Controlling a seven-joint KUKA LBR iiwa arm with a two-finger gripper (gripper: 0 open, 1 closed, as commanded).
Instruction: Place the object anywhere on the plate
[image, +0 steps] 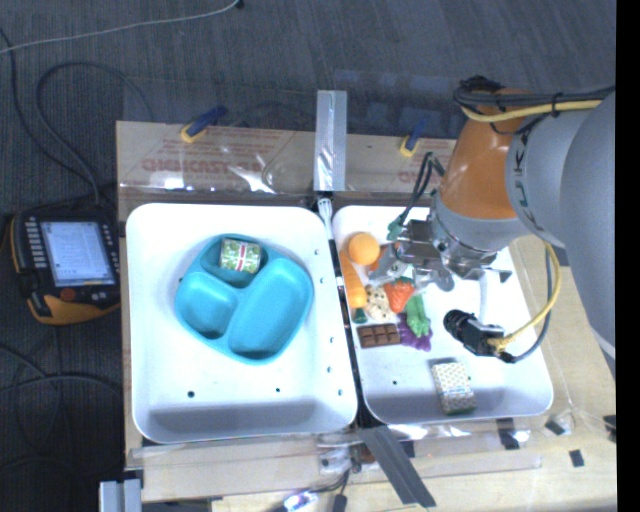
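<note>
A blue three-part plate (245, 300) lies in the left bin (170, 390). A small green and white can (241, 256) sits in the plate's far compartment. In the right bin (500, 395), a cluster of toy food sits at the near-left: an orange ball (362, 248), a carrot (353, 288), a strawberry (399, 295), a pale dotted piece (377, 301), a chocolate bar (379, 335), green (416, 312) and purple (417, 342) pieces. My gripper (405, 262) hangs low over this cluster, just above the strawberry. I see nothing clearly held between its fingers.
A patterned sponge-like block (453, 385) lies at the right bin's near side. A black cable connector (472, 332) hangs right of the food. A teach pendant (65, 262) rests left of the bench. The arm's grey body (560, 150) covers the right bin's far right.
</note>
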